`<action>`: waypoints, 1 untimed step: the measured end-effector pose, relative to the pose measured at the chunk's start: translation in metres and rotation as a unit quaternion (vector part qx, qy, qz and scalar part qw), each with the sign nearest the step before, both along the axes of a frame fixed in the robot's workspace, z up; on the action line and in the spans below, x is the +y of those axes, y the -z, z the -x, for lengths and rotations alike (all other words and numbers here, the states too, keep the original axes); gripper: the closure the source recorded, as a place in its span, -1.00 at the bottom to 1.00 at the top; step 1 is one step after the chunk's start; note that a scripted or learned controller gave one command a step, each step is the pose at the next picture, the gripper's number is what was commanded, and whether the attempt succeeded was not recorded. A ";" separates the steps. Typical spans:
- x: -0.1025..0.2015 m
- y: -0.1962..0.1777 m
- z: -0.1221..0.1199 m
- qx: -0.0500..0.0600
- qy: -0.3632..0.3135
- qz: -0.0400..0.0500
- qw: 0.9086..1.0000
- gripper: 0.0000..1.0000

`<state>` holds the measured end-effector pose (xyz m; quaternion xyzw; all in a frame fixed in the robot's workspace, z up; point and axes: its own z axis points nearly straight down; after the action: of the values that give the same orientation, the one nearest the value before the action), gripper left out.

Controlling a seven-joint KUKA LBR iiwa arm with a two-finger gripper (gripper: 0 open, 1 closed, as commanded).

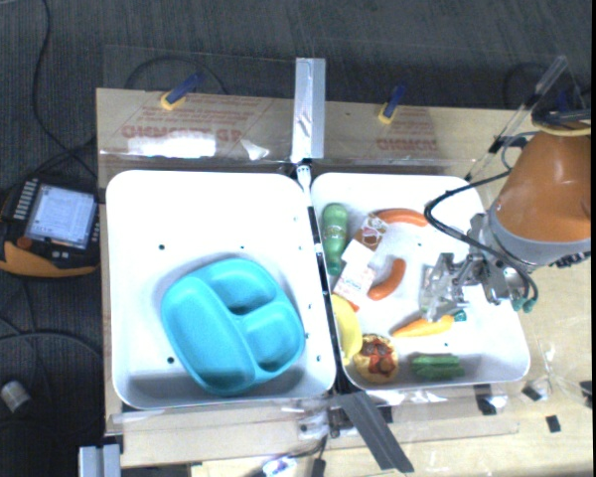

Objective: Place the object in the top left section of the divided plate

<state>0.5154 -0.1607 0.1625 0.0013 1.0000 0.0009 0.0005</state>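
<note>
Turquoise plastic divided plate, three sections, lies tilted in left shallow white bin; all sections bare, so nothing delivered yet. Its turn makes "top left" a judgement call, prob. the section toward the bin's far left.

Right shallow white bin holds the toy food stock, approx. nine pcs:
- green cucumber-shaped pc, upright along the divider wall.
- orange-red sausage pc, near far rim.
- white paper-like packet w/ red print, mid-bin.
- red sausage pc, touching packet's right edge.
- yellow banana-like pc, against the divider.
- brown-red mixed pc, near front rim.
- dark green flat pc, front.
- orange carrot-shaped pc, lying just under the tool.

Grey arm w/ orange band reaches in from right; metal two-finger tool hangs low over carrot pc, pointing down into bin. Tool state: cannot tell, linkage hides the tips. Contact w/ carrot: not clear.

Judgement: pick stage, carrot the likely target, still in right bin. Neighbours lie apart from it, so little crowding risk; its tapered body may slip.
</note>
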 end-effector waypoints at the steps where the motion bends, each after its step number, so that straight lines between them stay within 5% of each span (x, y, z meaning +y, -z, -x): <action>1: -0.009 0.056 0.018 -0.009 -0.016 0.001 1.000 1.00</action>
<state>0.4972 -0.1702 0.1061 -0.0150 0.9998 0.0003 0.0097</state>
